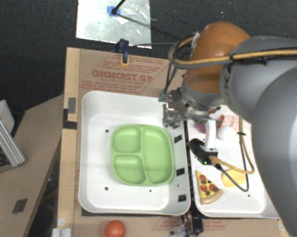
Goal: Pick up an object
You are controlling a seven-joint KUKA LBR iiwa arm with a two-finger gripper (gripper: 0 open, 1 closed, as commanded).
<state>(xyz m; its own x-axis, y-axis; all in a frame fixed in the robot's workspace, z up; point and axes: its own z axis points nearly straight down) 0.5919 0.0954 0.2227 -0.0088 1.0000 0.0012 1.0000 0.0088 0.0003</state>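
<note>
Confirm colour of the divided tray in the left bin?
Light green tray, seen in the camera view.

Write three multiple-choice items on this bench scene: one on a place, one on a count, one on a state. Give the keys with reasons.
1. Where does the pizza slice lie?
A. in the right bin
B. on the green tray
C. on the cardboard outside the bins

2. How many compartments does the green tray have?
A. two
B. three
C. five

3. How does the green tray lie?
A. flat in the left bin
B. standing on edge
C. upside down

Answers: 1 A, the slice rests on the right bin's white floor. 2 B, two small hollows and one long one show. 3 A, its hollows face up on the bin floor.
</note>
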